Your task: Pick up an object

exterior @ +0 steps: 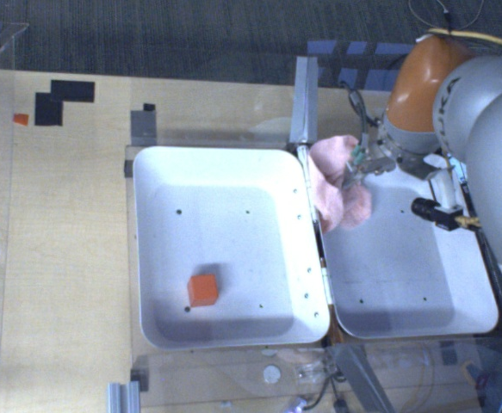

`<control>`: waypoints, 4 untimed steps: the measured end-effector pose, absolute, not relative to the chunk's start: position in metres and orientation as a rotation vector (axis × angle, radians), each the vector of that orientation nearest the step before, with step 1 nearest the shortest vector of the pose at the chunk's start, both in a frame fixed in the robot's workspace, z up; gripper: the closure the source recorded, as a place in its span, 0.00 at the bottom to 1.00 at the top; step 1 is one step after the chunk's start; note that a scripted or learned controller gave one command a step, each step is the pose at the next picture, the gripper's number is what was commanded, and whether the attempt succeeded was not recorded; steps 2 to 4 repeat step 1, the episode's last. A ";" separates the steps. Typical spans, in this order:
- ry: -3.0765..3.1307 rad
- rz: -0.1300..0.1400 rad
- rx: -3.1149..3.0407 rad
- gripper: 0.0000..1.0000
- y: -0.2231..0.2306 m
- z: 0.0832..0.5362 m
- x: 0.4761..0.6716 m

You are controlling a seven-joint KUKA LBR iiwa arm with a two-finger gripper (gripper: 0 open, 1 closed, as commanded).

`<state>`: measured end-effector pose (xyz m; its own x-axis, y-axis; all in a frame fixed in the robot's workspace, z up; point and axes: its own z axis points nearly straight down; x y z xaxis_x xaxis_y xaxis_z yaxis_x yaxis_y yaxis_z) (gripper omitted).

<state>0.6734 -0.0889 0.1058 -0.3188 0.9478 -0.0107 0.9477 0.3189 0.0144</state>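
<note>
1. While the arm is reaching in from the right, the gripper (360, 163) is sitting at the upper left corner of the right bin (423, 308), right up against the pink cloth (341, 192).
2. The cloth is draping over the divider between the two bins, its long axis running from the top edge downward, with most of its bulk hanging to the left of and below the fingertips.
3. The fingers are looking nearly closed, with a fold of the pink cloth apparently pinched between them; the view is blurry here, so I am calling that a probable grip, not a certain one.
4. Over in the left bin (233, 325), an orange block (203, 290) is lying near the lower left, well apart from the gripper and untouched.
5. For room to move, the bin's top wall and the shared rim are crowding the gripper on two sides, while the floor of the right bin is lying open below and to the right.
6. My read: a straight lift is looking like the cleanest way out, since the cloth could be snagging on that rim.
</note>
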 end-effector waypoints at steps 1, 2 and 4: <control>2.456 0.007 1.942 1.00 -0.149 0.179 0.671; 2.456 0.007 1.942 1.00 -0.149 0.179 0.671; 2.456 0.007 1.942 1.00 -0.149 0.179 0.671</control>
